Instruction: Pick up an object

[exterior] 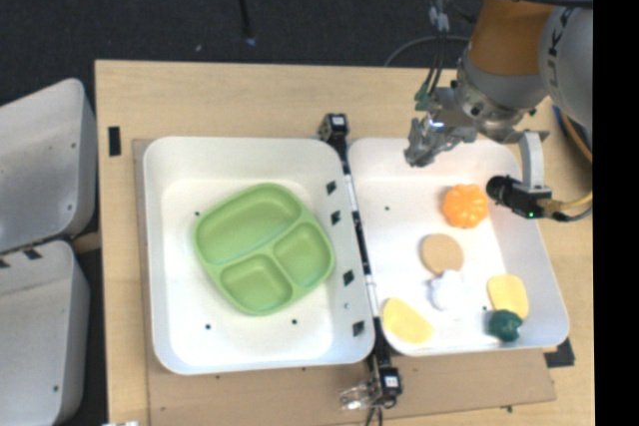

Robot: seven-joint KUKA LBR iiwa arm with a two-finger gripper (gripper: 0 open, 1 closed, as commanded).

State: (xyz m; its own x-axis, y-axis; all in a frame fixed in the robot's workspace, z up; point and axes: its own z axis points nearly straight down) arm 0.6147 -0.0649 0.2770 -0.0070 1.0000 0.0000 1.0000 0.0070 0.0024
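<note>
wooden bench [230, 95]; fingers [424, 150] over right bin [399, 214] back edge.

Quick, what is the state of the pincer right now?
Pincer: over the right bin's far end, nothing seen in it; open or shut cannot be told.

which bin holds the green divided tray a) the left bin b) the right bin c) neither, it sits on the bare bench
a: the green divided tray lies inside the left bin, while the right bin holds the small items such as the orange object.
</note>
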